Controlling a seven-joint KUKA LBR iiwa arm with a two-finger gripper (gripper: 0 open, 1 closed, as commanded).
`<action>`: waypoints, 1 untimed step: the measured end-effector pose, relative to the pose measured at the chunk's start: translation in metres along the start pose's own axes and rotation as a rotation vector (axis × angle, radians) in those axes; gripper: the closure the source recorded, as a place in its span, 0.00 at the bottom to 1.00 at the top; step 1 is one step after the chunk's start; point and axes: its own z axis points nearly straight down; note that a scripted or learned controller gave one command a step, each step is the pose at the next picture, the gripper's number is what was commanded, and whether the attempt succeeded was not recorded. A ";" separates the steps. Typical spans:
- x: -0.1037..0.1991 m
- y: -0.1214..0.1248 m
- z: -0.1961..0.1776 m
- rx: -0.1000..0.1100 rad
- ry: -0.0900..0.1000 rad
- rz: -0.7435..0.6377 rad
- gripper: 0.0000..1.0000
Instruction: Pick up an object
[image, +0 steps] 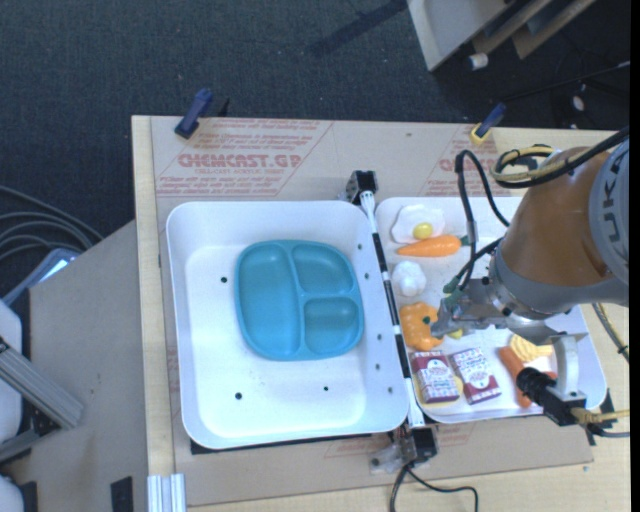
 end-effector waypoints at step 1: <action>0.039 0.000 -0.032 0.000 -0.001 0.001 1.00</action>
